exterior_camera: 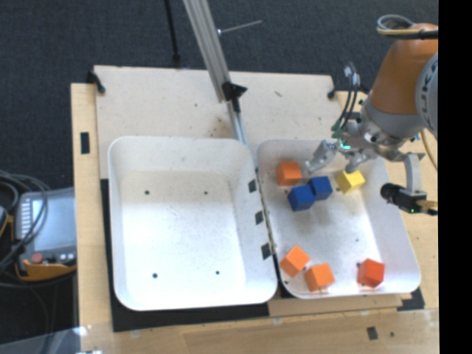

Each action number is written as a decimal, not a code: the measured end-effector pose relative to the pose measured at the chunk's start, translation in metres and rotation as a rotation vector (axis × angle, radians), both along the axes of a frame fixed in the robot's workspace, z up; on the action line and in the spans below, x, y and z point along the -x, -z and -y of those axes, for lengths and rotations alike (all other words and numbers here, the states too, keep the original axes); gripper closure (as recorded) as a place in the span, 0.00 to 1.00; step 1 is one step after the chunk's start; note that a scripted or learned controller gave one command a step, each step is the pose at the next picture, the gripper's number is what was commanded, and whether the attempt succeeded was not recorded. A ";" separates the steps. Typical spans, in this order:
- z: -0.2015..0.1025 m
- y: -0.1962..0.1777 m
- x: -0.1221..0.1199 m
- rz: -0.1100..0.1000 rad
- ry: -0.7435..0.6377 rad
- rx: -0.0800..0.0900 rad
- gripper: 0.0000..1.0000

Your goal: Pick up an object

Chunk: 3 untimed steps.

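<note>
The right bin [391, 220] holds several blocks. An orange block [289, 172] lies at its far left, with two blue blocks [309, 192] touching each other just below it. A yellow block [350, 180] sits to their right. Near the front edge lie two orange blocks [307, 268] and a red-orange one [371, 272]. My gripper [338, 158] hangs over the far part of this bin, between the orange block and the yellow block, with its fingers spread open and nothing between them.
The left bin [125, 198] stands beside the right one. A slanted aluminium post [209, 43] rises from the bench behind the bins. A control box with cables [40, 231] sits off the bench at the left.
</note>
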State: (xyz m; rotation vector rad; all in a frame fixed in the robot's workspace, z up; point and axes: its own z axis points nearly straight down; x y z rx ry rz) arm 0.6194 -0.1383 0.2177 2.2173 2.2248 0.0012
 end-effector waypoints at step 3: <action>-0.001 0.090 -0.020 0.020 -0.001 0.007 0.00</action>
